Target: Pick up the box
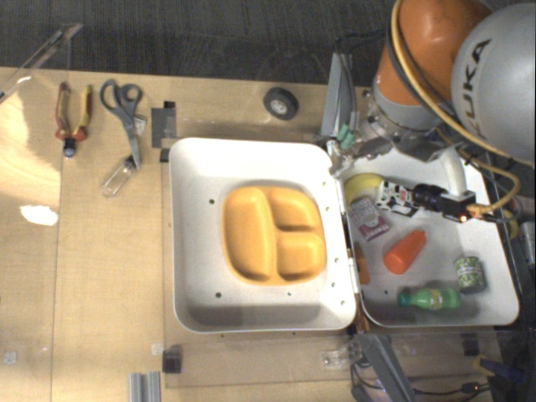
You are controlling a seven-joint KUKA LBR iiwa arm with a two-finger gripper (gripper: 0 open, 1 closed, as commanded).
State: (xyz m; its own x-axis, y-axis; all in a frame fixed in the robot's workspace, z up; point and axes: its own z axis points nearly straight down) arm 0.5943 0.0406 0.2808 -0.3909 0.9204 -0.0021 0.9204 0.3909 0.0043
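Gripper (pixel 341 147) is hanging over the right bin's (pixel 494 312) far left corner, and I cannot tell whether it is released or clenched; the box (pixel 368 217) is lying flat just nearer me, beside the bin's left wall, apart from it

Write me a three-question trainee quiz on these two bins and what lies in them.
1. True or false: the yellow tray lies in the left bin.
2. Which lies nearest the right bin's front edge? A) carrot B) green bottle C) box
3. Fill in: beside the scissors on the bench lie red-handled ____.

Key: 1 true; 2 B; 3 pliers.
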